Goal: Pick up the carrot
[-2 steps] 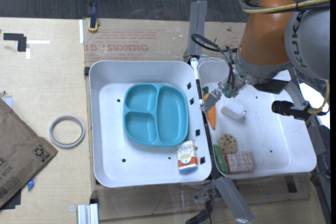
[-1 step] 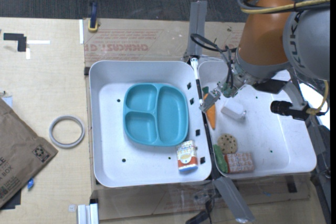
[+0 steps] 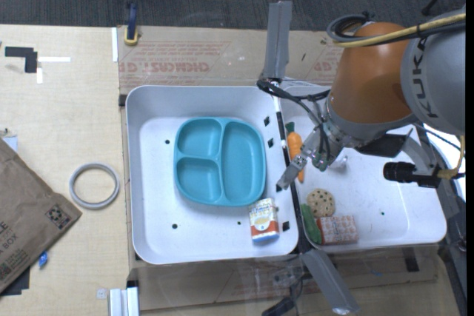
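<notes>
The small orange carrot (image 3: pixel 295 147) with a green top lies lengthwise at the right bin's left edge, its green end pointing far.

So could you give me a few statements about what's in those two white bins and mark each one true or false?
1. The carrot lies at the left edge of the right bin, by the divider. True.
2. The blue plate sits in the right bin. False: it is in the left bin.
3. A cookie lies in the right bin, below the carrot in the picture. True.
4. The blue plate has food in it. False: its compartments hold nothing.
5. The gripper hangs close to the carrot. True.
</notes>
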{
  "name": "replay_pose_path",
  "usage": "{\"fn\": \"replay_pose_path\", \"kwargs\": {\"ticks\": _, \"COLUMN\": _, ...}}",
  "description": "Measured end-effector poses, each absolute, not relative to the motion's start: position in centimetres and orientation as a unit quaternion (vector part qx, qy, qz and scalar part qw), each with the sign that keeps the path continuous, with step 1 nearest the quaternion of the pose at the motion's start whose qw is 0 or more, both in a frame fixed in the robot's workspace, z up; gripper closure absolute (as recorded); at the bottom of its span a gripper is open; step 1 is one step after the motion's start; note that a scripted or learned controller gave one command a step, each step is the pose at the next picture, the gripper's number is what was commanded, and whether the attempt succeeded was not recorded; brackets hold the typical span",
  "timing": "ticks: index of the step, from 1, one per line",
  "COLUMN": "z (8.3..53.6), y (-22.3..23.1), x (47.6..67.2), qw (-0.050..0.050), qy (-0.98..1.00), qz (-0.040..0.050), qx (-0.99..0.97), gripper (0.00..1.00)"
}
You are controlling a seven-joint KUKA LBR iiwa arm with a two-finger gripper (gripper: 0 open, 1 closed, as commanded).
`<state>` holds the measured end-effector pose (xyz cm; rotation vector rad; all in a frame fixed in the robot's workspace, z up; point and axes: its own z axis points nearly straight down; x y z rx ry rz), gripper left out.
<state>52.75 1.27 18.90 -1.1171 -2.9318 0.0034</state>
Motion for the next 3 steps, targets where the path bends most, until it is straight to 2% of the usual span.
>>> {"fn": "replay_pose_path", "kwargs": {"ticks": 1, "z": 18.9, "y": -2.1, "x": 55.3, "qw": 0.001, "qy": -0.81, "qz": 0.0018, "qx": -0.587, "gripper": 0.0}}
{"fn": "replay_pose_path", "kwargs": {"ticks": 2, "z": 19.7, "y": -0.9, "x": 47.8, "qw": 0.002, "qy": -0.859, "qz": 0.0016, "qx": -0.511, "gripper": 0.0}}
{"fn": "replay_pose_path", "kwargs": {"ticks": 3, "z": 23.6, "y": 2.7, "x": 47.9, "qw": 0.0, "qy": -0.853, "qz": 0.0014, "qx": -0.521, "gripper": 0.0}}
